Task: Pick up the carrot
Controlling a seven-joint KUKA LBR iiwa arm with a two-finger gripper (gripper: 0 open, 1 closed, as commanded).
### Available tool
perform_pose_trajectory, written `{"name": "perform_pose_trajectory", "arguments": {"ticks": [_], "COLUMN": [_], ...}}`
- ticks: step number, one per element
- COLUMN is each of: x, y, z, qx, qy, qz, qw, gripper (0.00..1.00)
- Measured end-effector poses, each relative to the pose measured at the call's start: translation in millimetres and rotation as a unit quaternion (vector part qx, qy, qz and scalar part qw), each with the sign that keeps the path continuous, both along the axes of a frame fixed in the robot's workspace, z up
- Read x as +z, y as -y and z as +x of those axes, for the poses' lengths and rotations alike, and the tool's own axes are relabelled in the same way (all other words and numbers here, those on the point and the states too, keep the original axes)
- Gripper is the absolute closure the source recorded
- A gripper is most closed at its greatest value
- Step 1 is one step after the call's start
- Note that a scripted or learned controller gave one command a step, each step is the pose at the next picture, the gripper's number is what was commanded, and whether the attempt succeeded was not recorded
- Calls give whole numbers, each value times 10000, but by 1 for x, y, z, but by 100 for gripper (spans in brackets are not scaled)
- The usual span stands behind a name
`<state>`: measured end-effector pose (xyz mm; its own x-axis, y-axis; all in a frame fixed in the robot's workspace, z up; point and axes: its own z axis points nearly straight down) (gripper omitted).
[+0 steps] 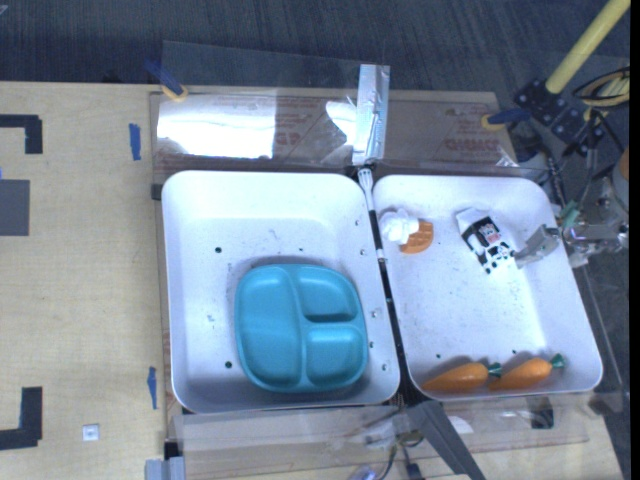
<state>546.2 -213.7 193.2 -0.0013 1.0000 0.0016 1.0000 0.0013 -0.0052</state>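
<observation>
Along the near edge of the right bin [560,298], two carrots [490,373] are lying untouched. Nothing is being lifted yet; the claw [530,248] is hanging well apart, its state impossible to tell.

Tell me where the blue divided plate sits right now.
The blue divided plate lies in the left bin, toward its near edge, across the divider from the two carrots in the right bin.

Plastic on pale wood

Two bins [270,193] look like smooth white plastic, faintly speckled; the teal divided plate [300,325] is smooth with a soft sheen; the table [80,268] is matt light wood.
</observation>
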Motion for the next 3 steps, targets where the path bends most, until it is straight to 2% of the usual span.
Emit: {"name": "perform_pose_trajectory", "arguments": {"ticks": [1, 2, 3], "x": [-70, -85, -106], "y": [-57, -60, -120], "z": [0, -69, -66], "qx": [-2608, -3595, -4670], "qy": [-30, -29, 39], "qz": [-7, -17, -30], "qw": [9654, 9331, 8842], "gripper": [0, 0, 0]}}
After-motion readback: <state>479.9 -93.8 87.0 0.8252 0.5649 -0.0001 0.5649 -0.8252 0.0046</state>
